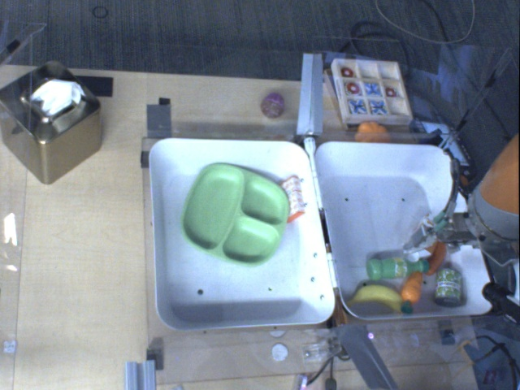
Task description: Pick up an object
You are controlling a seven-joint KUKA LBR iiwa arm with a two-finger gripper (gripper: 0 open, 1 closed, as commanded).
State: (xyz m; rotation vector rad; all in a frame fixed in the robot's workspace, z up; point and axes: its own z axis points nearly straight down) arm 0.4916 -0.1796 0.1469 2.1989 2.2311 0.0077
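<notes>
Yellow banana [379, 297] — curved (front edge) — beside orange carrot [412, 287].

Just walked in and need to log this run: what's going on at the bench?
The arm reaches in from the right, its gripper low in the right bin, right above a cluster of small items: a green bottle, a banana, a carrot and a small can. Nothing looks lifted yet. The left bin holds a green divided tray.
</notes>
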